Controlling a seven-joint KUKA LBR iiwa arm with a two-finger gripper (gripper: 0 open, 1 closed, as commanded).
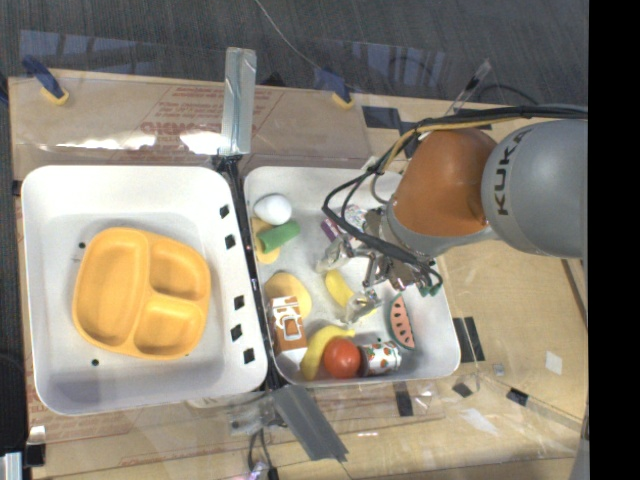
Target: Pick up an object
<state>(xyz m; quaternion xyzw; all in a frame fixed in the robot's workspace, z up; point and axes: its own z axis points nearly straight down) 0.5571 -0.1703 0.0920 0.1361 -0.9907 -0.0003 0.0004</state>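
The right bin [440, 313] holds several toy foods: a white egg [272, 208], a green piece [281, 234], a tan bread-like piece [286, 289], an orange carton [290, 328], a yellow banana [317, 349], a red tomato [341, 358], a small red-and-white item [381, 357], a watermelon slice [400, 323] and a small yellow piece [337, 290]. My gripper [360, 280] hangs low over the bin's middle, right beside the small yellow piece and left of the watermelon slice. The orange wrist [445, 183] and cables hide the bin's right part.
The left bin [50, 208] holds a yellow divided tray [140, 290]. A black divider [243, 268] runs between the bins. A small purple item [329, 228] lies near the cables. The grey arm [535, 188] covers the bench on the right.
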